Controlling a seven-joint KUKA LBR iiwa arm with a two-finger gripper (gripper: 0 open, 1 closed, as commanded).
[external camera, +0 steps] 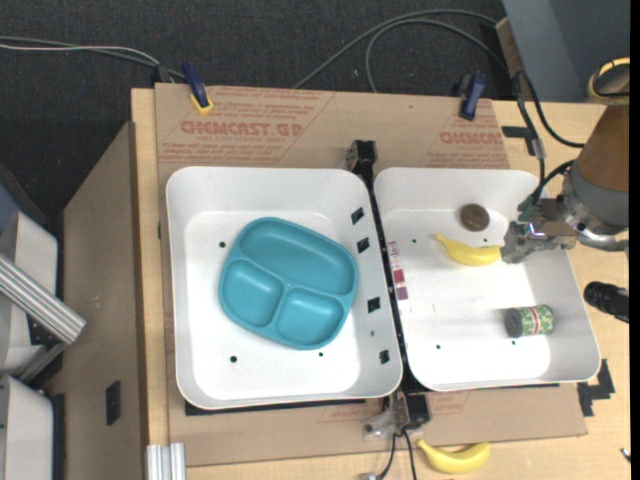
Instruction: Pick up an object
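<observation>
The gripper (522, 240) hangs at the banana's (468, 252) 3 o'clock end, seemingly lined up to grab it; claw state I cannot tell.

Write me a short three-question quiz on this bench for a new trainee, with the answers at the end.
1. True or false: the blue plate lies in the left bin.
2. Which thing in the right bin lies nearest the end effector? A) the can B) the banana C) the brown disc
3. Fill in: a second banana lies outside the bins, at the ____ edge of the view.

Key: 1. True; the plate has three compartments. 2. B; the banana's end lies just beside the end effector. 3. Bottom.
</observation>
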